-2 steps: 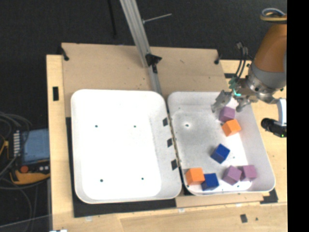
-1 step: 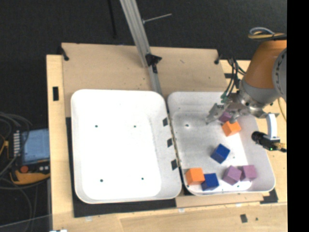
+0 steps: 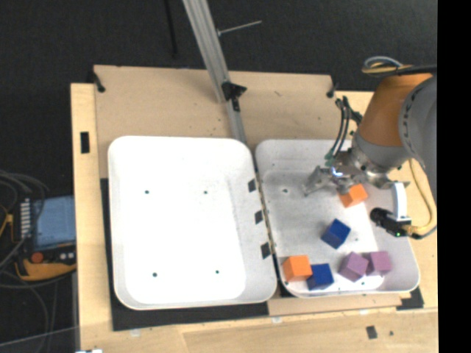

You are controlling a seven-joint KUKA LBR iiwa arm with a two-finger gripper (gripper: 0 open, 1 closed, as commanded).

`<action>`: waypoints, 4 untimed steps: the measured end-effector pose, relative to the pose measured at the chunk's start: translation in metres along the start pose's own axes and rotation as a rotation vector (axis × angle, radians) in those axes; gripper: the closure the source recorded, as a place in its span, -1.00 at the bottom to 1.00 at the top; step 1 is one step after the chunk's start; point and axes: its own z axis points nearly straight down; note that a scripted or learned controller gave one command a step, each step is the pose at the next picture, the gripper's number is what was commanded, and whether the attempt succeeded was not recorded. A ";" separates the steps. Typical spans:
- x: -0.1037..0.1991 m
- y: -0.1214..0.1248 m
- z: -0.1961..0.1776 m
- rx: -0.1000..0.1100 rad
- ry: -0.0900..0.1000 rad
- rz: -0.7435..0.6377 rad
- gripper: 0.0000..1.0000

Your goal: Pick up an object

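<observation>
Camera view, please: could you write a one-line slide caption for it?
KUKA arm's hand hovers over the right bin, beside an orange block; blue, purple and orange blocks lie nearby.

- Two white bins side by side: the left bin [image 3: 184,219] and the right bin [image 3: 291,197].
- Two orange blocks: one [image 3: 355,194] near the arm, one [image 3: 297,267] at the near edge of the right bin.
- Two blue blocks: one [image 3: 335,234] mid-bin, one [image 3: 320,276] just beside the lower orange block.
- Two purple blocks [image 3: 354,265] [image 3: 380,262], side by side.
</observation>
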 end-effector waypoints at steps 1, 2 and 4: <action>-0.001 0.001 0.024 -0.003 -0.001 0.004 -1.00; -0.002 0.002 0.011 -0.008 0.000 0.006 1.00; 0.000 0.004 -0.086 -0.010 0.000 0.000 1.00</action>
